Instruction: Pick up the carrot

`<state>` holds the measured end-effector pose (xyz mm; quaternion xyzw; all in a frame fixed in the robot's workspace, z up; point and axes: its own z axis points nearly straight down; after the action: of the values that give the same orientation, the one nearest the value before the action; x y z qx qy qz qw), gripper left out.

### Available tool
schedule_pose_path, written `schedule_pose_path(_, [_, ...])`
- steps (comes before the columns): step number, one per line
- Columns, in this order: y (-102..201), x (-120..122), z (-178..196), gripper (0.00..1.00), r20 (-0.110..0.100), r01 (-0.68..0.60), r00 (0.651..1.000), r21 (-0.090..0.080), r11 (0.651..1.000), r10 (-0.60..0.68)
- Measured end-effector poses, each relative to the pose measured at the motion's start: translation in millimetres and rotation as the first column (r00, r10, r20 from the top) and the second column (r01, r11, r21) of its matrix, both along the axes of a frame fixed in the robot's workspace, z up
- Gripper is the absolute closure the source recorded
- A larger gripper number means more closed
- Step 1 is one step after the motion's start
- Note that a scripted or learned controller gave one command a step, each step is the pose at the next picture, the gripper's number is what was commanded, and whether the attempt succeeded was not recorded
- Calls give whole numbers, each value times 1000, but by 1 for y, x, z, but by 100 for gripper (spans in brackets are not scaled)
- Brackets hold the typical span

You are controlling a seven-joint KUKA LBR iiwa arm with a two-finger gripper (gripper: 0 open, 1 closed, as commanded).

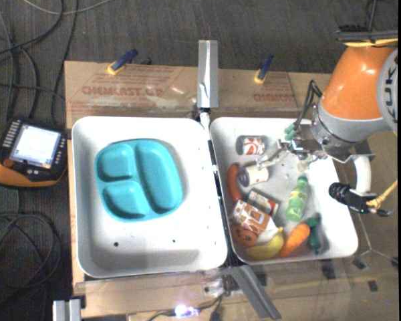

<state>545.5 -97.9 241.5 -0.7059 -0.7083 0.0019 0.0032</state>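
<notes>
You've got an orange carrot (295, 239) with a green top beside a yellow banana (268, 246), a green bottle (297, 198), a red-and-white can (252, 145), a turquoise tray (140, 178) in the white left bin (87, 246), and the arm's orange band (359, 79).

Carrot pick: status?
Gripper over right bin's upper part, nothing seen held. Carrot at bin's near edge, untouched. Banana and green bottle crowd it.

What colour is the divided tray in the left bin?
Light blue, turquoise-like: the divided tray shows clearly in the camera view.
</notes>
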Motion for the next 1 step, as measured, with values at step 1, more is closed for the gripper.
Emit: schedule_pose_path(1, [-23,-51,-33,0,-1,-8,1000,0,1000,8])
